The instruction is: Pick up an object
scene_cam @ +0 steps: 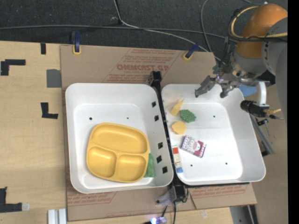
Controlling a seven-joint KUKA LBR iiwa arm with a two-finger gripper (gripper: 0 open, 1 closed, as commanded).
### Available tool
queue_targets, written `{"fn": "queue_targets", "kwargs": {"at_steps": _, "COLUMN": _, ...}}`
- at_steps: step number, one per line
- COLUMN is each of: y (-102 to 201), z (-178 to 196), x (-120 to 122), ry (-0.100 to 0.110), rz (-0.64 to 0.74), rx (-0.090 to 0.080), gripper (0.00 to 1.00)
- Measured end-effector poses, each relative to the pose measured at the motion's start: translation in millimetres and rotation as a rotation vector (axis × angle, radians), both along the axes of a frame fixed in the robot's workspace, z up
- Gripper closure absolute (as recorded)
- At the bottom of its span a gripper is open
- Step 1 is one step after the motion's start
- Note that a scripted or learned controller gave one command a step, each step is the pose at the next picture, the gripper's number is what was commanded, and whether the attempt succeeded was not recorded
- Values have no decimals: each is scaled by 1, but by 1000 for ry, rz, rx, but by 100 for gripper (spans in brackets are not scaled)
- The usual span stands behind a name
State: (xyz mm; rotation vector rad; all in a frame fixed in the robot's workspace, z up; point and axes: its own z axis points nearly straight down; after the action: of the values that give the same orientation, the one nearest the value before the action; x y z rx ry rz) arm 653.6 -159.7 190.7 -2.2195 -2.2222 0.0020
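overall, the left bin (74,125) is taken up by a yellow divided tray (117,151), a green item (150,166) wedged between it and the wall. the right bin (243,143) holds the loose candidates, bunched near the divider: a red-and-white packet (193,146), a green scrap (188,115), two yellow pieces (177,108) and a slim tube (177,158). the gripper (215,88) hangs above that bin's far rim, fingers spread apart, carrying nothing; judged, it is poised ahead of a descent.

Red print on cardboard sheet (122,62), upside down, unreadable.
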Motion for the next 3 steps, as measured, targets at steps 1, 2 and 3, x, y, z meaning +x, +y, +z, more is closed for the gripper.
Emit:
{"fn": "queue_targets", "kwargs": {"at_steps": 1, "y": 2, "z": -44, "x": -5, "ry": 4, "rz": 0, "rx": -1, "gripper": 0}}
{"fn": "queue_targets", "kwargs": {"at_steps": 2, "y": 5, "z": -106, "x": -9, "ry": -1, "rz": 0, "rx": -1, "gripper": 0}}
{"fn": "queue_targets", "kwargs": {"at_steps": 3, "y": 5, "z": -104, "x": -8, "ry": -4, "rz": 0, "rx": -2, "gripper": 0}}
